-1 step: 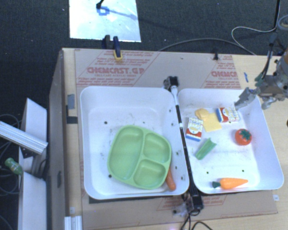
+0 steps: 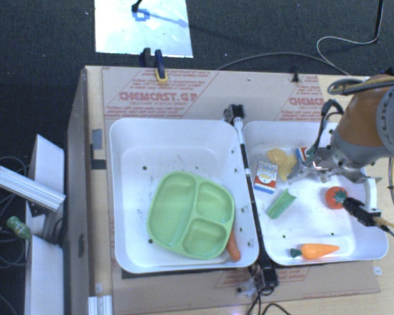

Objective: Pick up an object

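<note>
Crowding the end effector [image 2: 310, 165], finger state unclear: yellow toy [image 2: 280, 157], carton [image 2: 266, 176], tomato [image 2: 335, 197].

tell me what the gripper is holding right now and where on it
It cannot be told. The gripper is low in the right bin, near the yellow object, but nothing is visibly between its fingers.

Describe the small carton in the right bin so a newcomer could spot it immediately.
Look at the right bin, then its left wall beside the divider. The small carton lies there, left of a yellow object and above a green block; it alone is white with blue and red print.
</note>
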